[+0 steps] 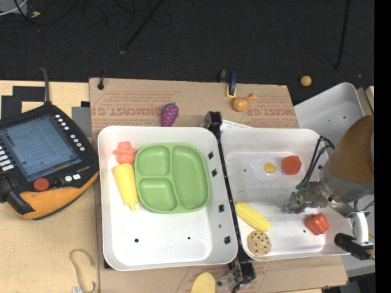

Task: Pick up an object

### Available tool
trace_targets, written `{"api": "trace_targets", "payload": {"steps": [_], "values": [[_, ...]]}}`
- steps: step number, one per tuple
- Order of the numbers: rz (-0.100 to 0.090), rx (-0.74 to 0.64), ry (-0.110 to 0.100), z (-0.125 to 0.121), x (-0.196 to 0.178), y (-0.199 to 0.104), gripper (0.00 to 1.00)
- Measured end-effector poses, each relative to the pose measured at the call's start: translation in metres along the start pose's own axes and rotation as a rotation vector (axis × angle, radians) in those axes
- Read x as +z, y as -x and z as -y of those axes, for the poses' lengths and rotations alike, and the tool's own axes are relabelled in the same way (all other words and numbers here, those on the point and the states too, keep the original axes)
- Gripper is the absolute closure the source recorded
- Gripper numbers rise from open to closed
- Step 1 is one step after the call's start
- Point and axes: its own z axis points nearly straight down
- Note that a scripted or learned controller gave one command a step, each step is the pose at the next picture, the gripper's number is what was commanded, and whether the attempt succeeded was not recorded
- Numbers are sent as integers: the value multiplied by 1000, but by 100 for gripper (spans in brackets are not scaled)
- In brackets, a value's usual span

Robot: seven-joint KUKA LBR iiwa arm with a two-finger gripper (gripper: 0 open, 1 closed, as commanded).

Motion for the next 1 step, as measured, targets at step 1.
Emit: {"api": "trace_targets", "payload": {"steps": [1], "values": [[2,-4,4,-4,-46,-6,100]]}}
